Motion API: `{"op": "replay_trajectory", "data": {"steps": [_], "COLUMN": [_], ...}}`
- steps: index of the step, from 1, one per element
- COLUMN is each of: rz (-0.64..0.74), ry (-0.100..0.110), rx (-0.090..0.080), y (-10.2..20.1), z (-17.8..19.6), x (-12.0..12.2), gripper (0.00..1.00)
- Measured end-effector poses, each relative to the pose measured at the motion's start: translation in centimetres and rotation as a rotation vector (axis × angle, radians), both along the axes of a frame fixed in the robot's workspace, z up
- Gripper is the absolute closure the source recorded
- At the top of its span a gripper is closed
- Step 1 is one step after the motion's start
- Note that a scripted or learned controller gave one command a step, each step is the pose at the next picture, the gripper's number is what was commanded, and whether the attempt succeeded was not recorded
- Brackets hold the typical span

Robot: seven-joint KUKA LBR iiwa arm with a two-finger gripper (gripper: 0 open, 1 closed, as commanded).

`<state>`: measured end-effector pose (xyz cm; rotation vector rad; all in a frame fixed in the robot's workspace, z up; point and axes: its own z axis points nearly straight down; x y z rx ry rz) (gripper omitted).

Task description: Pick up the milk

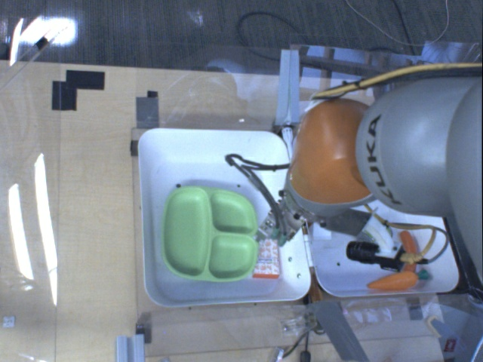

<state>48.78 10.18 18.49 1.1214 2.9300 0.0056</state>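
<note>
While gripper point(278, 228) state unclear, left bin point(189, 145) holds green tray point(210, 233), milk carton point(266, 259); right bin point(339, 277) carrot point(392, 281).

The milk carton point(266, 261), small, white with red-orange print, lies flat in the left bin point(151, 202) at its five o'clock corner, touching the green tray point(204, 232) at three o'clock.
</note>
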Motion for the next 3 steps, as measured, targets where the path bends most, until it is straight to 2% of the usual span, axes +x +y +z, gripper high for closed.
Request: {"op": "replay_trajectory", "data": {"steps": [1, 2, 3], "rz": [0.265, 0.053, -0.135], "ry": [-0.015, -0.001, 0.000], "rx": [-0.002, -0.001, 0.000], "y": [-3.0, -4.6, 0.2], "z": [9.4, 5.5, 3.7], "x": [0.3, 0.9, 2.0], "gripper": [1.00, 1.00, 1.00]}}
